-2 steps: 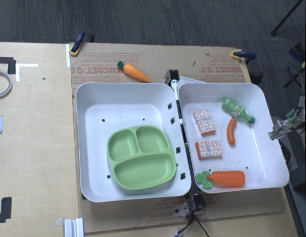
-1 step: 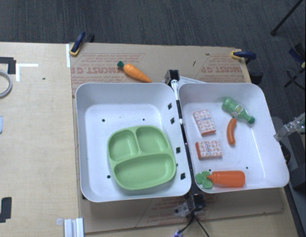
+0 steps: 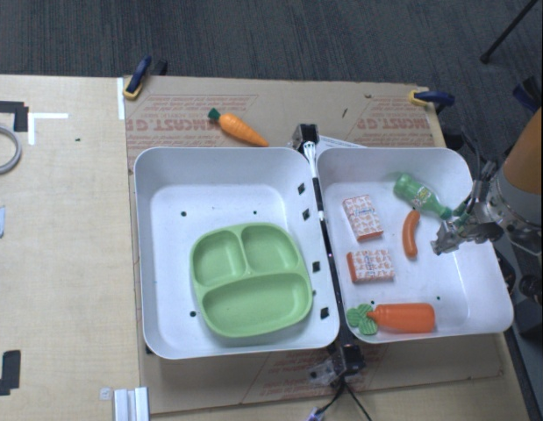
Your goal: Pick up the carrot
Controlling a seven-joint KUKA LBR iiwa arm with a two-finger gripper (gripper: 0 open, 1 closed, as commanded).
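At lower right of the frame, the large orange plastic carrot with green leaves [image 3: 401, 317] lies ungrasped against the right white bin's [image 3: 482, 310] front wall, while the metal two-finger gripper [image 3: 450, 238] hovers above-right, its opening indiscernible, pickup outstanding.

Divided plate [image 3: 251, 281] in left bin [image 3: 157, 235]; carrot [image 3: 401, 317] in right bin [image 3: 482, 305]

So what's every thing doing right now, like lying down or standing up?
gripper: over the right bin, holding nothing.
big carrot: lying flat in the right bin.
small carrot: lying on the cardboard, outside the bins.
green bottle: on its side.
green plate: right way up.
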